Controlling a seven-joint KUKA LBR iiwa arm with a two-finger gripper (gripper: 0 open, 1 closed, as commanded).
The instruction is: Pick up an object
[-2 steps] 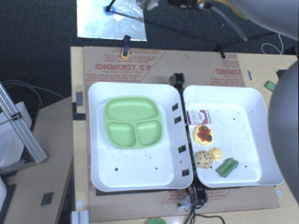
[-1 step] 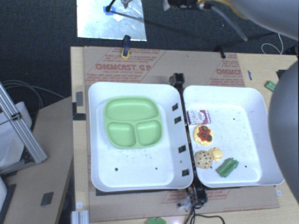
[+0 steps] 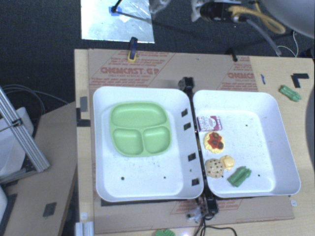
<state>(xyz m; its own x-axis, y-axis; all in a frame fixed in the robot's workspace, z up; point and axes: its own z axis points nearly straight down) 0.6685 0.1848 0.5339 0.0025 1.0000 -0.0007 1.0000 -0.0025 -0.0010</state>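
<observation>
The right bin (image 3: 275,132) holds several toy foods along its left side. There is a white and purple packet (image 3: 209,123), a red and yellow pizza piece (image 3: 215,141), a chocolate-chip cookie (image 3: 214,167), a small yellow piece (image 3: 227,161) and a green vegetable piece (image 3: 239,176). My gripper (image 3: 179,4) hangs at the top edge of the camera view, beyond the bench and high above the dark floor. It is far from both bins, with nothing seen in it, and the frame cuts it off.
The left bin (image 3: 103,181) holds a green divided plate (image 3: 140,128). A green toy (image 3: 290,93) lies on the bench right of the bins, and another green piece (image 3: 165,232) at the front edge. A shiny foil sheet (image 3: 118,14) lies behind the bench.
</observation>
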